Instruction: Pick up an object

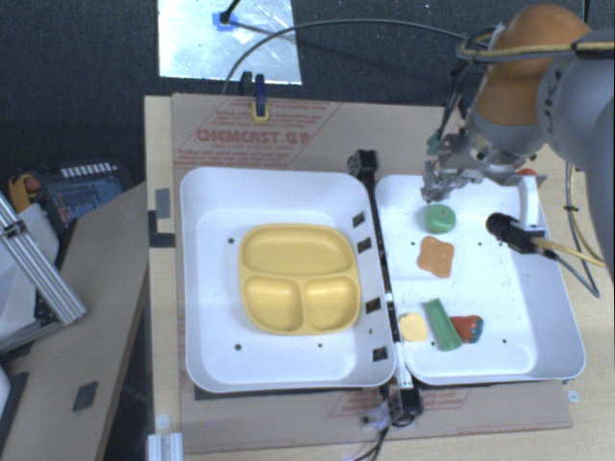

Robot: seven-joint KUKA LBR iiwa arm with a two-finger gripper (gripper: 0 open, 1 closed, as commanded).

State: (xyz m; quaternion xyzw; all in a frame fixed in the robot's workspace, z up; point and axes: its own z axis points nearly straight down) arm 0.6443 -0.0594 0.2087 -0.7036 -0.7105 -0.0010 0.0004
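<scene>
My gripper (438, 193) hangs over the far left part of the right bin (548, 339), just above a round green piece (439, 219). Nothing shows between its fingers. An orange, toast-shaped piece (435, 255) lies a little nearer the camera in the same bin. Along the bin's front lie a small yellow disc (413, 327), a green stick (441, 324) and a red-orange piece (468, 328), close together.
The left bin (207, 257) holds a yellow tray (293, 277) with three compartments. A black divider (375, 248) runs between the two bins. A blue and yellow clamp (258, 96) stands behind the bins on the cardboard.
</scene>
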